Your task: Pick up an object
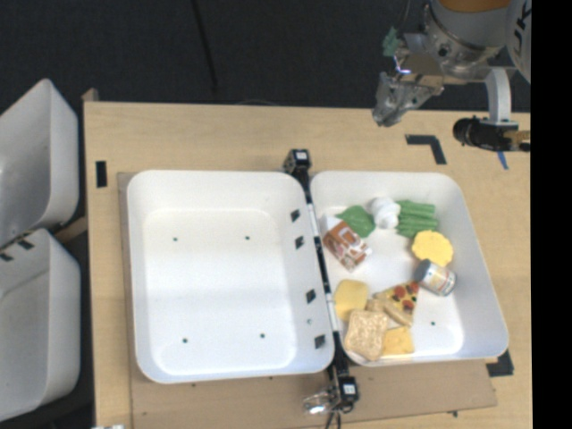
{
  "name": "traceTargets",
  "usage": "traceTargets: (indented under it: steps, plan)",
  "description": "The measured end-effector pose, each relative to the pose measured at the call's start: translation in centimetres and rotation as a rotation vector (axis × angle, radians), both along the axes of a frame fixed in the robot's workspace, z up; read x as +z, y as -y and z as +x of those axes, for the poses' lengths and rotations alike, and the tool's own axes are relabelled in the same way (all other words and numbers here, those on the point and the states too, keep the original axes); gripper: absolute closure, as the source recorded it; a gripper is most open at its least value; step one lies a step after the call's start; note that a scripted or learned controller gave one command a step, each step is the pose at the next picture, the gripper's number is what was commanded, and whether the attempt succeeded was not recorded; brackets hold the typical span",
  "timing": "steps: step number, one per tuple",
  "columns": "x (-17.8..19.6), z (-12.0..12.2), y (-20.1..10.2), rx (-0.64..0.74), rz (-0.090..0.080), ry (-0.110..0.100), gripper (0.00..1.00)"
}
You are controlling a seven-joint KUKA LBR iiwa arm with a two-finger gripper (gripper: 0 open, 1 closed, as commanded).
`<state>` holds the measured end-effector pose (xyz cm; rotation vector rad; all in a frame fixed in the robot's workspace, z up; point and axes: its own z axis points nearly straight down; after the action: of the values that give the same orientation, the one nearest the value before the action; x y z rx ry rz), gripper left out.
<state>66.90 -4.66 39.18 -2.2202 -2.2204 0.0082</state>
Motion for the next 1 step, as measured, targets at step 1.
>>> traceTargets:
  steps: [1]
  plan:
    - [12.68,1.48,3.58,-0.003,-0.003,0.020,1.00]
